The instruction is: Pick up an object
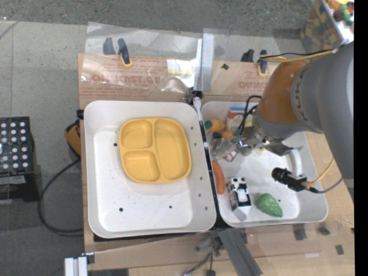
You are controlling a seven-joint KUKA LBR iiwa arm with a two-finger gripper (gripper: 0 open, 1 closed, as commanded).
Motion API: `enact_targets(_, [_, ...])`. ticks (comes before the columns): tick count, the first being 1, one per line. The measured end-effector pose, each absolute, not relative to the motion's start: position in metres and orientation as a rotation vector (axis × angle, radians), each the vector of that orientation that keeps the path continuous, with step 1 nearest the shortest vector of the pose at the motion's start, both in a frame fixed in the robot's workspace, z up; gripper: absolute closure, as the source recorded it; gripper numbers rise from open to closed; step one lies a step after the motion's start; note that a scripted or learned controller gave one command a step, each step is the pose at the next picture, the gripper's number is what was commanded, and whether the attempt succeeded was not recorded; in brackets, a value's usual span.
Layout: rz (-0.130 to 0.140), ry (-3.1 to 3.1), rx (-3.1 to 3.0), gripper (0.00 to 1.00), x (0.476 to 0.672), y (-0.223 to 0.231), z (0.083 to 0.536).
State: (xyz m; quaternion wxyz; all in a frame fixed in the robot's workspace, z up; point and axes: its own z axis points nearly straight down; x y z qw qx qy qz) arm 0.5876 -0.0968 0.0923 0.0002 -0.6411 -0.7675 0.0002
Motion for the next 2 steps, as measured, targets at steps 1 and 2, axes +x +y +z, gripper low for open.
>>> enact_targets(1, [0.0,-2.408,-2.015,1.0,0.587,-0.097,0.102])
enact_targets(2, [0.005,-2.115,-2.328,1.0,0.626,-0.052,0.243])
